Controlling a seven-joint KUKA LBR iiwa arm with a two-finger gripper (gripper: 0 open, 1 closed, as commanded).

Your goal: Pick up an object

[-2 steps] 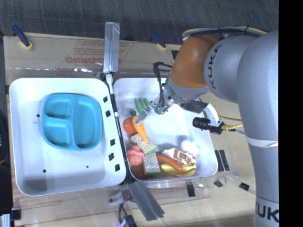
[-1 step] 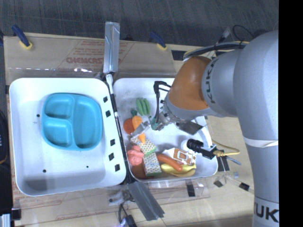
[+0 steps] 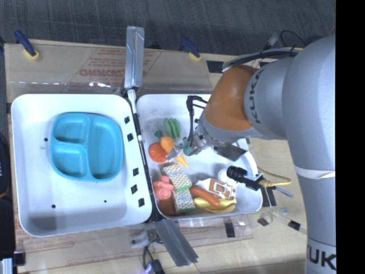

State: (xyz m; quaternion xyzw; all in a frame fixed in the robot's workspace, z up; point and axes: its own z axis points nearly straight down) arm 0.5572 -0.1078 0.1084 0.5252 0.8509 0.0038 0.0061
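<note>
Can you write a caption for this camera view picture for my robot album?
Grey robot arm's gripper dips into the right bin of toy food, near a tomato; a blue divided plate sits in the left bin.

A single fixed camera looks down at a slant from above the cardboard-covered desk (image 3: 68, 67), near enough that the two shallow white plastic bins (image 3: 28, 153) span most of the frame, the grey arm (image 3: 296, 107) entering from the right.

Bench (image 3: 68, 59) is carrying two white bins side by side, touching: left bin (image 3: 28, 170), right bin (image 3: 154, 104). Blue clamps (image 3: 25, 43) are sitting along its far edge.
</note>
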